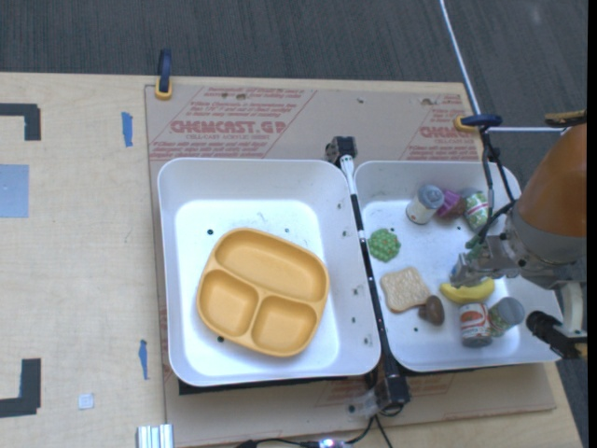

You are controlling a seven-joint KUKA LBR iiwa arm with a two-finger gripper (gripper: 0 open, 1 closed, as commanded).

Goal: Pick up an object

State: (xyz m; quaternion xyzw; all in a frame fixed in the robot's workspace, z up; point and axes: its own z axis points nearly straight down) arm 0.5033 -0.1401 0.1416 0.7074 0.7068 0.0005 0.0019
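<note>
You had the grey arm with its orange band (558, 189) reaching in from the right, over the right-hand shallow white bin (403, 348). Its two-finger gripper (471, 267) sat low in that bin, right above the yellow plastic banana (466, 291) and apparently touching its upper edge. You could not tell from this angle how wide the tool stood, nor whether it had hold of anything; nothing was clearly caught in it.

Around the banana lay the other pickable items. A red-labelled small can (475, 324) lay just below it, next to a grey rounded piece (506, 312). A tan slice of toy toast (405, 288) lay to its left, with a small brown lump (432, 311) touching the toast's lower right corner. A green leafy toy vegetable (383, 245) sat above the toast. Near the far wall you had a small pale jar with a bluish lid (425, 203), a purple item (451, 203) and a green-labelled can (477, 209) in a row.

The left-hand white bin (177, 250) held a yellow-orange three-compartment plastic tray (263, 291), lying flat and tilted on the diagonal.
</note>
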